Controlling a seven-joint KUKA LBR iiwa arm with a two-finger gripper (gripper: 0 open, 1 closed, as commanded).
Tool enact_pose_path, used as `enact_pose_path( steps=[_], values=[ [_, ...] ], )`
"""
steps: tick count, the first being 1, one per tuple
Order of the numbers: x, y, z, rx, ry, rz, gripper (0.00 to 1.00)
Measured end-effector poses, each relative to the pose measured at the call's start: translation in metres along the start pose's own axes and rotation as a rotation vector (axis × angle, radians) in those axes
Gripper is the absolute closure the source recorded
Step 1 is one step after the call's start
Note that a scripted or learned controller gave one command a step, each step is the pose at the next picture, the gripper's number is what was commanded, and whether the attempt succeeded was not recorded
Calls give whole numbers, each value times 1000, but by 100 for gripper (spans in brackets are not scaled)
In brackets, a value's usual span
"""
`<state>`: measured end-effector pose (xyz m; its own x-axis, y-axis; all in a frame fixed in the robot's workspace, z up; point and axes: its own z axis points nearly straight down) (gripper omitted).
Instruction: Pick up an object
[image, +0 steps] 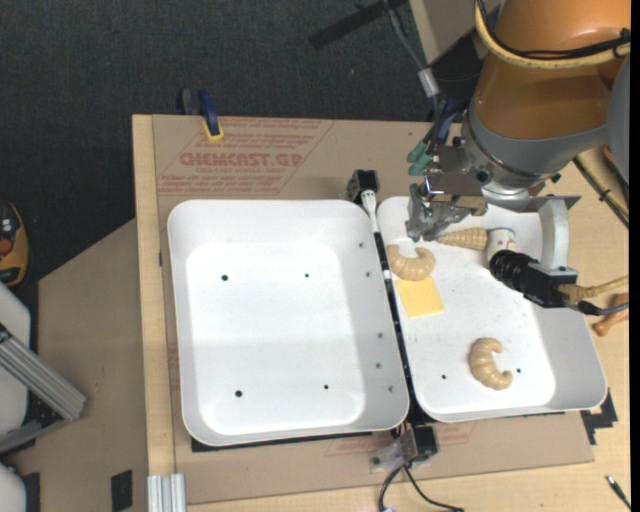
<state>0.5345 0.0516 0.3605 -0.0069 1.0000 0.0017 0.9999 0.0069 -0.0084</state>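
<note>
My gripper (424, 228) hangs over the far left part of the right bin (560, 395), just above a tan croissant (412, 264) lying by the bin's left wall. A yellow cheese slice (420, 297) lies flat right below that croissant. A second croissant (489, 361) rests near the bin's front. An ice-cream cone (462, 238) lies to the right of the gripper, partly hidden by the wrist. Nothing shows between the gripper's fingers.
The left bin (200, 240) sits beside the right one, sharing a black hinged divider (388, 300). Both rest on a brown cardboard sheet (250, 150). A blue and yellow clamp (209, 113) grips the sheet's far edge.
</note>
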Motion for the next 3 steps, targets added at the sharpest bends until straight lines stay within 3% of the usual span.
enact_pose_path(
  steps=[1, 2, 3],
  values=[
    [42, 3, -148, -28, 2, 2, 100],
    [102, -23, -68, 1, -3, 0, 100],
    [124, -57, -83, -5, -1, 3, 100]
  ],
)
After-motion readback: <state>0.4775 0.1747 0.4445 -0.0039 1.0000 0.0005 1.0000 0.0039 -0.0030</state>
